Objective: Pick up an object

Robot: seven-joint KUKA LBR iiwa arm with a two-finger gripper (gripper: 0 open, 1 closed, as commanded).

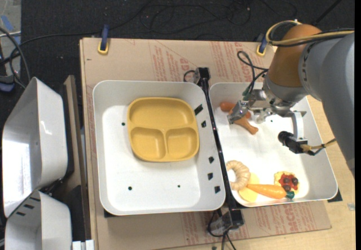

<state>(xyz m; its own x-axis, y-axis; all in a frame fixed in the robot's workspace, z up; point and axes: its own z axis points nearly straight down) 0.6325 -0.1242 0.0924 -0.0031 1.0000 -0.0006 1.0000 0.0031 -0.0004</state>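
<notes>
1. Brown table (pixel 152 51) seen from above at a slant, bearing two shallow white bins side by side, with dark cables on the black floor beyond its far edge.
2. Left bin (pixel 107 175): one yellow divided plate (pixel 163 128) with three compartments, lying flat near the bin's far half, nothing resting on it.
3. Right bin (pixel 316 170): several small toy foods scattered over the white floor.
4. Grey arm (pixel 333 68) with an orange band (pixel 290 54) above the wrist, reaching in from the right over the far part of the right bin.
5. Jaws (pixel 243 110) lowered at the bin's far left corner, metal parts crowded together; cannot tell whether released or clenched, and nothing visibly between them.
6. Orange-brown sausage-shaped piece (pixel 246 125) just beside the jaws, on the bin floor, with a small red-orange piece (pixel 226 106) just to the left of them.
7. Black cable (pixel 290 141) hanging from the wrist above the bin's middle.
8. Near edge of the right bin: a pale curled shrimp-like piece (pixel 239 172), an orange carrot (pixel 266 190) lying on a yellow slice (pixel 249 193), and a small yellow piece with red dots (pixel 286 180), all close together and well apart from the jaws.
</notes>
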